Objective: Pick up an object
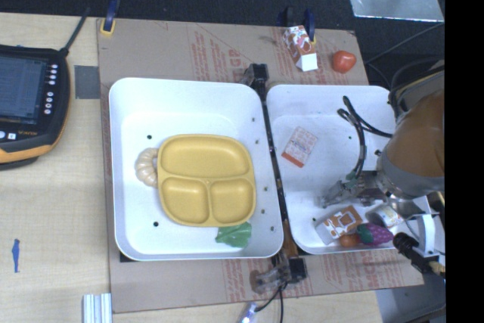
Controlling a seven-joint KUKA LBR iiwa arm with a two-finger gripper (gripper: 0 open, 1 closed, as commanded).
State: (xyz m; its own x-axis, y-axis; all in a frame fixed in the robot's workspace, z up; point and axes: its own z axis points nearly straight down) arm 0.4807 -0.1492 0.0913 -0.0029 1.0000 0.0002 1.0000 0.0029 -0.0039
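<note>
White plastic walls of the right bin [302, 98] close in a small pile of things in its near corner: a flat packet [340, 222] with brown and white print, a purple piece [374, 235] and something orange [349, 240] just beside it, all touching or almost touching. The gripper [349, 191] hangs just above this pile, at the end of the grey arm [412, 151] that comes in from the right. Whether the claw is released or clenched cannot be told, because the metal parts are small and blurred against the white floor, and nothing is clearly seen held in it.

The risk, as a judgement, comes from the crowding. The things lie against each other and near the bin wall, so a descent may press on two of them at once or push one aside instead of catching it. The packet is flat and may slip away. A black cable [355, 125] loops over the bin near the wrist and could drag.

A second, red and white packet [299, 145] lies alone in the middle of the same bin and looks easier to reach. The left bin [125, 163] holds a yellow divided tray [206, 179], which covers part of a pale round thing [146, 166] and part of a green thing [234, 235]. The body of the arm is cut off at the right.
</note>
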